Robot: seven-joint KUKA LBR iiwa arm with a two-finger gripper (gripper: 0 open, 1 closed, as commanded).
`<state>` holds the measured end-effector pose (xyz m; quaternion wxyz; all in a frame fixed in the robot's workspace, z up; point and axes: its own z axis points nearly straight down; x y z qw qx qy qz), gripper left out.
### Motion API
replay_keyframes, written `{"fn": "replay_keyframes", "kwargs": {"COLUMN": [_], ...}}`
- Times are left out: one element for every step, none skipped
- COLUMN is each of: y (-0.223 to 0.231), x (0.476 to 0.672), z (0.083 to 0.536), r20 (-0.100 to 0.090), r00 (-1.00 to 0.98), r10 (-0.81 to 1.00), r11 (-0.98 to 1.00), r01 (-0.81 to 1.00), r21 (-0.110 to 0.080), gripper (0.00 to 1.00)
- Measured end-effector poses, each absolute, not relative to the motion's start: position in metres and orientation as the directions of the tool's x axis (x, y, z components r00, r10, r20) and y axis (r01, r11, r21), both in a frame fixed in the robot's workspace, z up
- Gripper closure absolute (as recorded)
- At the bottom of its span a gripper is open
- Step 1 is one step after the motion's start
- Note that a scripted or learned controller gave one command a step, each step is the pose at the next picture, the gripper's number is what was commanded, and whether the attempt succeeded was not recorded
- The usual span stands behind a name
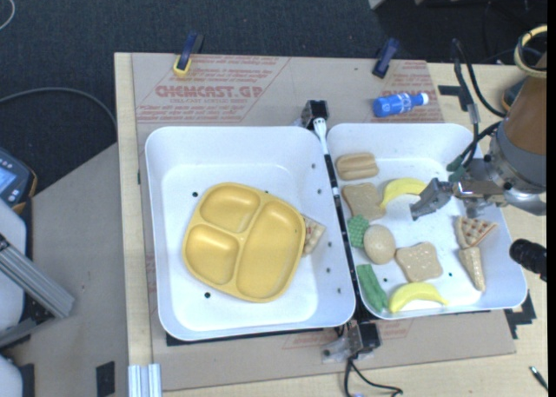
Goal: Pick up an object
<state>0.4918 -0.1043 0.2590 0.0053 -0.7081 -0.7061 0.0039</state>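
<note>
The right bin (434, 145) holds several toy foods: a bun (356, 165), a toast slice (363, 201), a banana (401, 189), a pale egg-shaped piece (379, 243), a bread slice (419, 261), a second banana (415, 298), two green pieces (357, 230) (371, 287), a waffle wedge (474, 230) and a cone (473, 266). My gripper (432, 201) hangs over the middle of this bin, just right of the upper banana and above the bread slice. Nothing is visibly held in it.
The left bin (174, 161) carries a yellow divided plate (243, 241) with a small cracker piece (312, 232) at its right edge. A blue bottle (400, 103) lies on the bench behind the right bin. Clamps (185, 55) (386, 57) sit at the board's back edge.
</note>
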Motion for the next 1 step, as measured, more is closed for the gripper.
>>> {"fn": "replay_keyframes", "kwargs": {"y": [-0.1041], "x": [0.4939], "z": [0.2653], "r20": [0.000], "r00": [0.000], "r10": [1.000], "r11": [0.000], "r01": [1.000], "r21": [0.001], "gripper": [0.00]}}
